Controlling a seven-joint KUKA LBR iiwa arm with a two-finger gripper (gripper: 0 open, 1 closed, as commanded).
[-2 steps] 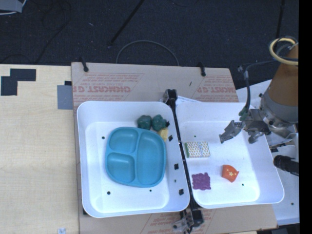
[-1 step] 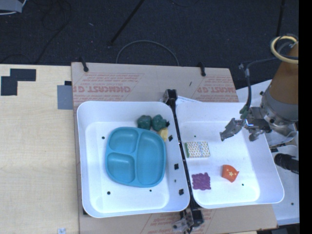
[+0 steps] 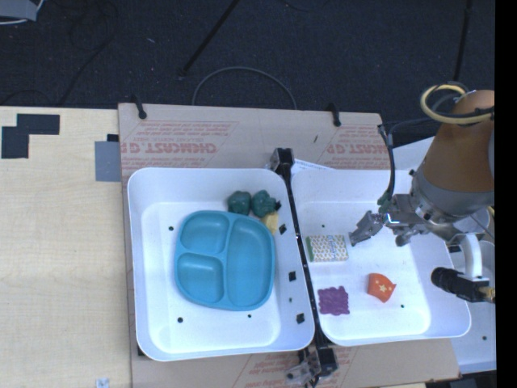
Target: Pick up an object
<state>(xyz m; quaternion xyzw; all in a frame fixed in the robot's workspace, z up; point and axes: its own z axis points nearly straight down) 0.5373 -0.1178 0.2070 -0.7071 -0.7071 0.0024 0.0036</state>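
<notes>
Surface (image 3: 56, 241) bearing two shallow white bins, the pincer (image 3: 373, 226) hanging over the right bin (image 3: 452, 322).
Pincer standing open, gripping nothing, near a small patterned white box (image 3: 327, 248).

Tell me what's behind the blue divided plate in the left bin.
Behind the blue plate, two dark green lumps and a small yellow piece sit against the bin wall. The plate's rim hides their lower edges.
</notes>
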